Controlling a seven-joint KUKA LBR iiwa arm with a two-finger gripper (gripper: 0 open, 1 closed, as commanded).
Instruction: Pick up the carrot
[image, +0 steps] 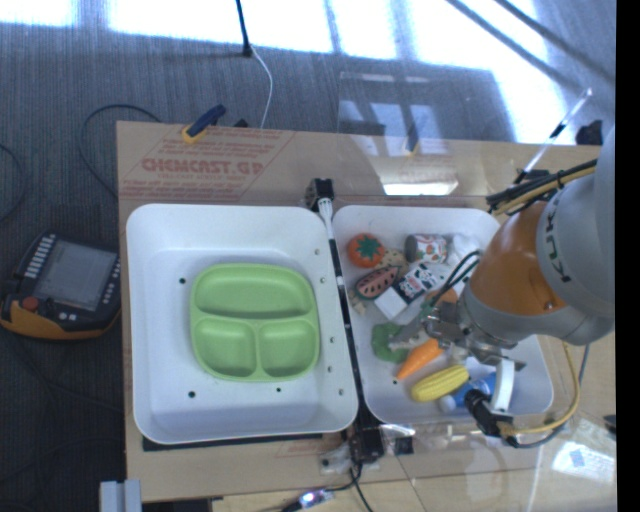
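The carrot (419, 359) lies on the floor of the right bin (380, 405), toward that bin's middle. Its long axis runs on a slant, with one end low toward the bin's near-left and the other end rising toward the tool (447, 334). The upper end of the carrot sits directly beneath or just beside the tool, so the tool is already over the carrot's upper end, not its middle.

The state of the tool cannot be determined, since the wrist hides its working end. No object is visible held in it.

A yellow corn cob (440, 383) lies just beside the carrot on the near side, roughly parallel to it. A green leafy item (386, 341) lies touching or just beside the carrot's far-left flank. A grasp is judged to require closure across the carrot's short axis, clear of both neighbours.
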